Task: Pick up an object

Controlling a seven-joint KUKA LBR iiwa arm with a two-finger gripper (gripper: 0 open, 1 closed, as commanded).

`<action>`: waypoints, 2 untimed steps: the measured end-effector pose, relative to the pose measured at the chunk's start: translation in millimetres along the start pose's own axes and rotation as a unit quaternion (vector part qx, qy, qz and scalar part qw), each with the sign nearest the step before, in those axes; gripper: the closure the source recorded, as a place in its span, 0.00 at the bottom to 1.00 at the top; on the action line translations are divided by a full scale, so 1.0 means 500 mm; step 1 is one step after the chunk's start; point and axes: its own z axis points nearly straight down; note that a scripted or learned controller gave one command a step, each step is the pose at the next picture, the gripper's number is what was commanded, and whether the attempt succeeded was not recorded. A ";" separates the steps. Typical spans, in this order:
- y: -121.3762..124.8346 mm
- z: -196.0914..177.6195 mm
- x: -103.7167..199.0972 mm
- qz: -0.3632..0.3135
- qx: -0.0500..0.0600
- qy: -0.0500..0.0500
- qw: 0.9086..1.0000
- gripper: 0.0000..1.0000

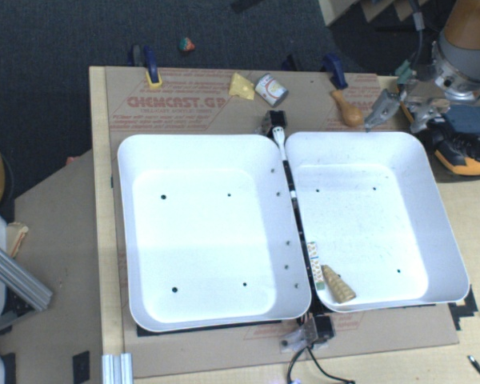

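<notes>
The object (337, 284) is a small tan-brown piece, oblong and rough-looking, lying tilted in the near left corner of the right bin (432, 214), close against the wall that meets the neighbouring bin. Just beside it, along that same wall, lies a thin pale strip (312, 259) with small dark marks on it, too small to read. The rest of the right bin's floor is white with fine dark specks and a few black dots. The left bin (136, 238) is white as well, with four black dots on its floor and a shadow across its near half. Both bins sit side by side, edges touching, on a brown board (184, 102) printed in red with "CHEMCAST G P", the remaining letters unclear. On the board behind the bins lie a yellow wedge (242, 87), a small white and grey box (270, 90) just beside it, and a tan wooden-looking piece (348, 110) further right. Blue clamps (151, 64) grip the board's far edge. The claw (392, 106) hangs above the board at the far right corner of the right bin, well apart from the object, its metal fingers spread somewhat with nothing between them. The bench (472, 190) shows as pale wood to the right of the bins.
</notes>
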 end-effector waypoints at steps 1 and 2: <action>-0.048 -0.209 0.127 -0.003 -0.007 0.000 1.000 0.00; -0.048 -0.215 0.119 -0.001 -0.003 -0.001 1.000 1.00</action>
